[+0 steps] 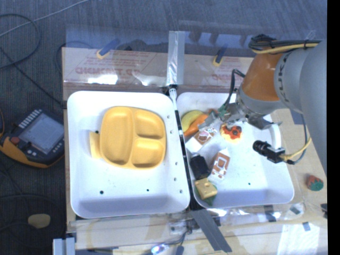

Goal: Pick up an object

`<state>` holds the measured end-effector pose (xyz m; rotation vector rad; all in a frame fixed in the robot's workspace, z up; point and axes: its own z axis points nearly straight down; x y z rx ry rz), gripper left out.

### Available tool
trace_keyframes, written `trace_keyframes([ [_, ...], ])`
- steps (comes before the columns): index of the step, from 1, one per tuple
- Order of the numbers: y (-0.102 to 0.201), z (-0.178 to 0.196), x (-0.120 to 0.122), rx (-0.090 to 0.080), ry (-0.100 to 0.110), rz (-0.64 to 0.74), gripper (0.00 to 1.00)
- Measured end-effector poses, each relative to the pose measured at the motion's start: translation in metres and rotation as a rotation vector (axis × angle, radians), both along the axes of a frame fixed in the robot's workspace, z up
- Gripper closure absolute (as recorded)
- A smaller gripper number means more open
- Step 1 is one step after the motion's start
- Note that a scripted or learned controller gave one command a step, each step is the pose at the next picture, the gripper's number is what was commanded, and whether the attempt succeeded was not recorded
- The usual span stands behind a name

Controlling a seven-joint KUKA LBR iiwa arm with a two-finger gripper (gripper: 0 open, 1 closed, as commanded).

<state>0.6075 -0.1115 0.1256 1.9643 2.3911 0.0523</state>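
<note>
On the floor at far left lies a handheld control pendant [37, 137] with a grey screen and orange-yellow edging. No legible text on it.

The left bin [79, 195] holds a yellow compartment tray [133, 137], lying flat near the bin's centre. It has one long section and two smaller ones. Behind both bins lies a flat sheet of cardboard [106, 68] under clear film, bearing red printed lettering. The print appears reversed and cannot be read.

The right bin [265, 190] holds the loose objects, all clustered in its left half. From the dividing wall rightward: a black block [199, 166]; below it a yellowish block [205, 188] at the near rim; a yellow rounded item [190, 118] at the far corner, with an orange piece [197, 122] lying against it; a small packet with brown and white print [204, 137]; a second packet with red-brown print [220, 164], tilted. The print on both packets is too small to read. Next comes a small orange-and-white object [231, 132].

The gripper [227, 116] is positioned in the far part of the right bin, directly above the orange-and-white object and just right of the yellow item. Finger state cannot be determined; no object is visibly held.

A small red-and-green object [314, 183] rests on the bench, outside the bin, at far right.
</note>
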Motion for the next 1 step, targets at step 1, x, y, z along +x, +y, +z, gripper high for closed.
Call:
trace_keyframes([
  [1,0.0043,-0.0086,0.0006,-0.001,0.008,0.019,0.00],
])
